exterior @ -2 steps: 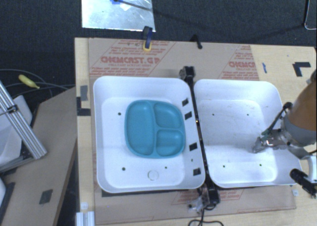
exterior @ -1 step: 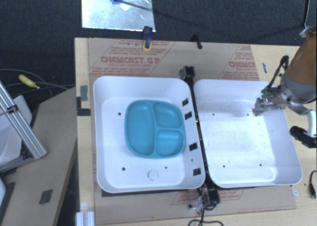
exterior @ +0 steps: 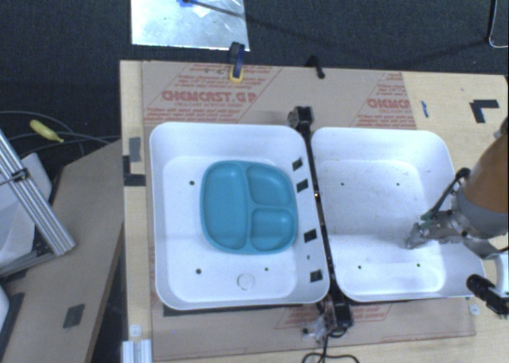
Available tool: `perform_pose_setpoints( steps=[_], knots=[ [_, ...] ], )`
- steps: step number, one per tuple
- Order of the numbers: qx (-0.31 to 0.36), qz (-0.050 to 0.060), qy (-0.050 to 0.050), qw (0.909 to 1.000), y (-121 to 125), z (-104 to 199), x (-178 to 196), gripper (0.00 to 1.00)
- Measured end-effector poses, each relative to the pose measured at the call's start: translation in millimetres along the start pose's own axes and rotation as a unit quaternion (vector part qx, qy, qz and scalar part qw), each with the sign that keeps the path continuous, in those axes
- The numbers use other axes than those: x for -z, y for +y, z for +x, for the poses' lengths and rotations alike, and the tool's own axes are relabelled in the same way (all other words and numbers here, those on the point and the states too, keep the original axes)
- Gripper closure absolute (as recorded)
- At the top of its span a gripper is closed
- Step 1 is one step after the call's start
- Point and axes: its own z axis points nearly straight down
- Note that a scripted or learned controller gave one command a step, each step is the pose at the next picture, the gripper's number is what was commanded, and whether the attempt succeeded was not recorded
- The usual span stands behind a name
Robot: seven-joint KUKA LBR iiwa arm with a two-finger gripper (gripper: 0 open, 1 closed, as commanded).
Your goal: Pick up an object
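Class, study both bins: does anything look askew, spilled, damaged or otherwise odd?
Nothing is spilled or broken. The blue divided plate lies flat in the left bin, turned slightly askew to the bin's walls. The gripper is over the right bin, far from the plate.

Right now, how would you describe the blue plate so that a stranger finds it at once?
Look at the left white bin of the two side by side. The blue plate lies flat near its middle. It is teal, with three compartments, and only a small white disc lies near it.
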Motion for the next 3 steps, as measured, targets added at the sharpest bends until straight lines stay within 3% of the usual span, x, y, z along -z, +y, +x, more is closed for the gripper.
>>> perform_pose_setpoints(
  steps=[1,2,3],
  knots=[
    [0.012,-0.009,0.000,0.9999,53,137,109,1.00],
    [0.007,-0.004,0.000,1.0000,28,178,137,1.00],
    [0.007,-0.002,0.000,1.0000,-8,229,132,1.00]
  ],
)
